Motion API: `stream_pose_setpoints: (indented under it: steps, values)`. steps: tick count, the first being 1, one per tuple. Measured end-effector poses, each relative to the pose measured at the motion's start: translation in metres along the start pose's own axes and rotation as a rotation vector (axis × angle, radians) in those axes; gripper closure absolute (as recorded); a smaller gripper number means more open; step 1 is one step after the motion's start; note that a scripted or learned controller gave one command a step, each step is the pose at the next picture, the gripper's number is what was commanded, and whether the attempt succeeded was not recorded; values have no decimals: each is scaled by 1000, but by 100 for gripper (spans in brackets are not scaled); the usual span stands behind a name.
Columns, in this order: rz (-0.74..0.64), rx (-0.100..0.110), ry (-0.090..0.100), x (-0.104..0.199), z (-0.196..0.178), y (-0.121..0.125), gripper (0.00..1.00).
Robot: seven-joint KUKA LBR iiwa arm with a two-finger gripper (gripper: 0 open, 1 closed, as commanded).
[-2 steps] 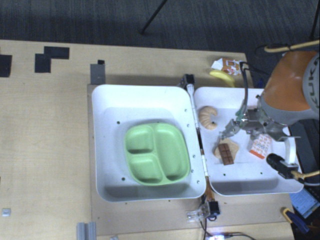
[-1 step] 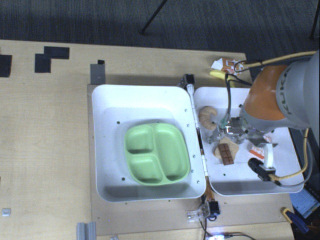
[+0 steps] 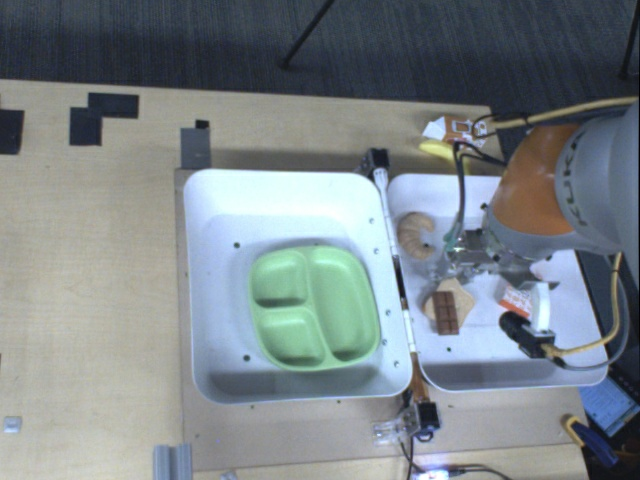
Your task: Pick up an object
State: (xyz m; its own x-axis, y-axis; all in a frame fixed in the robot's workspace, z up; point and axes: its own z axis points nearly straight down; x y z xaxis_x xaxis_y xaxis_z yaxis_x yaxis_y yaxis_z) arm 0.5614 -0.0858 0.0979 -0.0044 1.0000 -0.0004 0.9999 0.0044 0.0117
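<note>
Lying in the right bin (image 3: 580,368), a tan block with a brown bar (image 3: 447,309) sits at seven o'clock from the gripper (image 3: 468,260), whose grip I cannot tell; a green divided tray (image 3: 313,305) fills the left bin (image 3: 215,268)

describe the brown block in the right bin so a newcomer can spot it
Start at the right bin, the one the grey arm reaches into. Near its left wall, just below the pincer, lies the brown block. It is dark and rectangular; the tan lump above it is rounded.
</note>
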Motion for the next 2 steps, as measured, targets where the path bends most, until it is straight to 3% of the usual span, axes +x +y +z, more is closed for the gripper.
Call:
stream_pose_setpoints:
  steps: [1, 2]
  values:
    - [0, 8, 1, 48, -88, -41, 100]
    - [0, 9, 1, 48, -87, -42, 0]
